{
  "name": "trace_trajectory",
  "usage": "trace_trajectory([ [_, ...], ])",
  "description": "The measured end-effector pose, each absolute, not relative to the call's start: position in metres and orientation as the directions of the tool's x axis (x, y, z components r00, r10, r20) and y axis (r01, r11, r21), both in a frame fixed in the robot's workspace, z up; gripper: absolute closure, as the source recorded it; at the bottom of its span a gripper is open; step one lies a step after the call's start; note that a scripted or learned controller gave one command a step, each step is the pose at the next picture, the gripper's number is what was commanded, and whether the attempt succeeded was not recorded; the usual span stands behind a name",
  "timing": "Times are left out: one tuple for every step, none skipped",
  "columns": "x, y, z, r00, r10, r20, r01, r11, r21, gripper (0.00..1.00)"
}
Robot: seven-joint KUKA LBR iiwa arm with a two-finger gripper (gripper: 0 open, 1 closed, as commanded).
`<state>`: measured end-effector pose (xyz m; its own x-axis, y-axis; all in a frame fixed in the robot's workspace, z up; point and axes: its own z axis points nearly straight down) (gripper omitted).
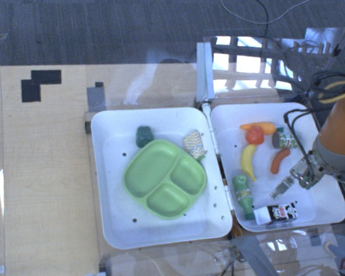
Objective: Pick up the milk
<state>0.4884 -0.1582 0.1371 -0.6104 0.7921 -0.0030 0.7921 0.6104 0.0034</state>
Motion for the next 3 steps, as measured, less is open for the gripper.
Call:
trace_trajectory([
  [0.491, -0.12, 0.09, -0.763, 0.646, -0.013, 0.646, 0.763, 0.007, 0.0],
  [0.557, -0.147, 0.09, -0.817, 0.576, -0.015, 0.576, 0.817, 0.008, 0.0],
  [0.581, -0.14, 0.141, -0.765, 0.644, -0.008, 0.644, 0.765, 0.005, 0.0],
])
